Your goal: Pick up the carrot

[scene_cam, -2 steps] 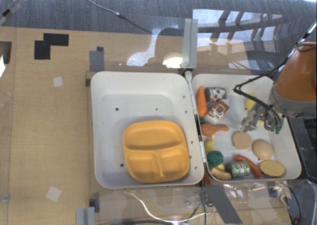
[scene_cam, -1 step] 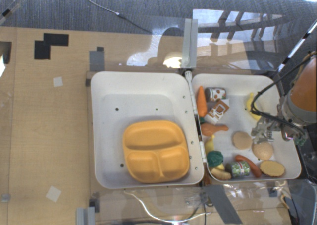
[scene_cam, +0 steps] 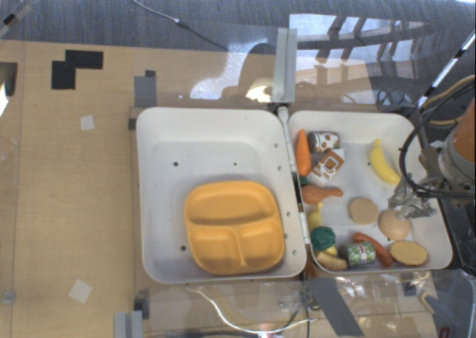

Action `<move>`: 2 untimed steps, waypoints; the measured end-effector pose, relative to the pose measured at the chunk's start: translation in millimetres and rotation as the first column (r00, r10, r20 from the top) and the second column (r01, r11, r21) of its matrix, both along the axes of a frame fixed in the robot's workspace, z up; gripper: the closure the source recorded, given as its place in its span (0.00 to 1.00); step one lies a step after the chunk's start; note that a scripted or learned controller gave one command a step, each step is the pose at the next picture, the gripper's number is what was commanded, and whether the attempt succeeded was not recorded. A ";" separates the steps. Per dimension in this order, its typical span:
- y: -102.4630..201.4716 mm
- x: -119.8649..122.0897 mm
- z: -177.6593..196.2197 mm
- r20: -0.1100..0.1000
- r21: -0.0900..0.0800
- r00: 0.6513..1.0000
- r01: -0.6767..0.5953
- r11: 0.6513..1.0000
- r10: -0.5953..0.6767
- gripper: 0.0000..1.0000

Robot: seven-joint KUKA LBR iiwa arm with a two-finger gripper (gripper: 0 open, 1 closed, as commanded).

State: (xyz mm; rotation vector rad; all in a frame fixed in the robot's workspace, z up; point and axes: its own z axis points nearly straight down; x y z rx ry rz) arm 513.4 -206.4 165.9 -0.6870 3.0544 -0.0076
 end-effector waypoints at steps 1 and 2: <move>0.7 -8.4 -16.3 -0.004 -0.001 0.959 -0.283 0.959 0.283 1.00; 1.6 17.6 -24.4 -0.005 -0.003 0.648 -0.761 0.648 0.761 1.00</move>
